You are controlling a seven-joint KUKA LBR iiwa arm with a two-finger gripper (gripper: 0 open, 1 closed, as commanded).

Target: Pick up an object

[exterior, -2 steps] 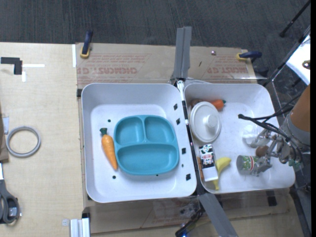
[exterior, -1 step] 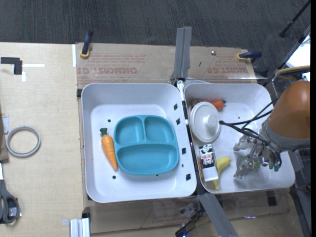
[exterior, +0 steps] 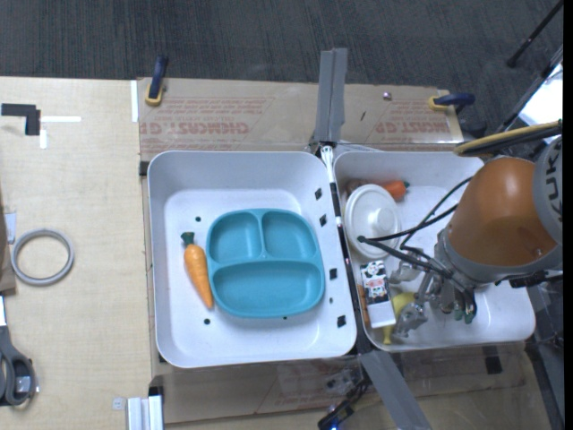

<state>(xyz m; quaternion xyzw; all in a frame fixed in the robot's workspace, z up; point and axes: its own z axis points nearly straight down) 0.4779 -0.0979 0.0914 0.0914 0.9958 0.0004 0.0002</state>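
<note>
A grey arm with an orange band [exterior: 501,218] reached from the right over the right shallow white bin [exterior: 501,325], its two-finger gripper [exterior: 414,316] low among a yellow object [exterior: 400,305], a black-and-white carton [exterior: 374,281] and a white round lid [exterior: 372,211]. In the left white bin [exterior: 170,267], a teal divided plastic plate [exterior: 266,262] lay just beside an orange toy carrot [exterior: 198,271]. A grey tape ring [exterior: 40,256] sat on the wooden bench [exterior: 72,186].

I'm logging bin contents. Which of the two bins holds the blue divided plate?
The left bin: the blue divided plate lies in it beside a carrot. The right bin has the arm's pincer over it.
</note>
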